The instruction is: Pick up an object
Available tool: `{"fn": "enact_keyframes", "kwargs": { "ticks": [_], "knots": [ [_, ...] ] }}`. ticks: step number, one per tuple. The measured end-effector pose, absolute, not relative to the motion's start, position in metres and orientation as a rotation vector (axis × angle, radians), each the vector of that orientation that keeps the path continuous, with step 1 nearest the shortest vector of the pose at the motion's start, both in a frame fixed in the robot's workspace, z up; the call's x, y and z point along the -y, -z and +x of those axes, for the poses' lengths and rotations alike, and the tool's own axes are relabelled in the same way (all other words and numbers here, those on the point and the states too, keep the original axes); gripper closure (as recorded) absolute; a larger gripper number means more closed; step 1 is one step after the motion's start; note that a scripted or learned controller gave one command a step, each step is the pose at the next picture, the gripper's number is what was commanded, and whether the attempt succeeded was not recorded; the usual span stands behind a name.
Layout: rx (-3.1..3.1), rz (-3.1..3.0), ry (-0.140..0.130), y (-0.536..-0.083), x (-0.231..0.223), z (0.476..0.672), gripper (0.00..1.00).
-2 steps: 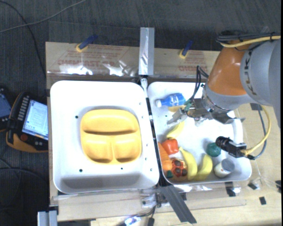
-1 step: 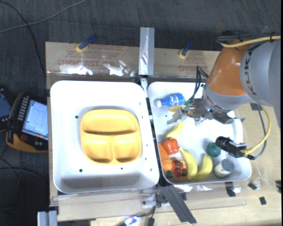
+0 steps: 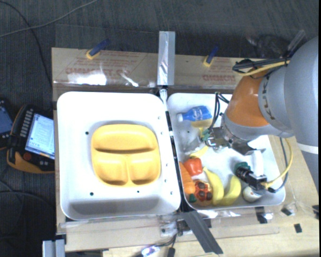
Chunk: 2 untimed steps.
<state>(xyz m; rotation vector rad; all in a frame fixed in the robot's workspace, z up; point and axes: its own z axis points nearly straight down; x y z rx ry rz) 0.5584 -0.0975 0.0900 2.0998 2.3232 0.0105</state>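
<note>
Two white bins (image 3: pixel 69 143), one yellow tray (image 3: pixel 125 154)

Wooden bench (image 3: pixel 299 194) on dark carpet, bearing two shallow white bins side by side. Left bin (image 3: pixel 75 143) touching right bin (image 3: pixel 278 197) along a shared edge. Clear plastic sheet (image 3: pixel 112 68) behind left bin.

Fixed above the bench (image 3: pixel 289 234), looking down at a slant on both white bins (image 3: pixel 69 143), taken from moderately far.
</note>
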Motion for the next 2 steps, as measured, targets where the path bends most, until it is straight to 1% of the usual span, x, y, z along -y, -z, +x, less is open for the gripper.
{"fn": "enact_keyframes", "kwargs": {
  "ticks": [1,2],
  "knots": [
    [-2.324,2.098,-0.015,-0.1,0.096,0.56,1.0],
    [-2.052,2.378,0.007,-0.183,0.063,0.577,1.0]
  ]
}}
